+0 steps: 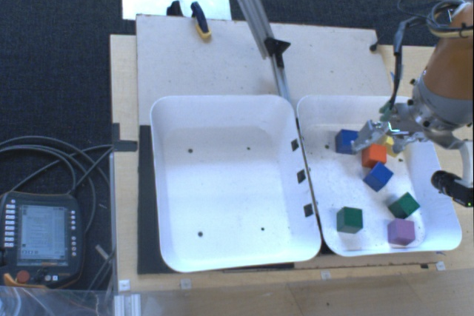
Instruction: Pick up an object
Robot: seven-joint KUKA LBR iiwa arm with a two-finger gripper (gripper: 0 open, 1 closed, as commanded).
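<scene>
No readable writing anywhere

The handheld control unit [41, 238] at lower left has a lit screen and a column of buttons, but whatever is printed or displayed on it is too small and blurred to make out. The colored blocks in the right bin [437, 233], the two white bins and the counter [326, 63] carry no lettering, numbers, brand marks or signs that can be read at this size.
</scene>
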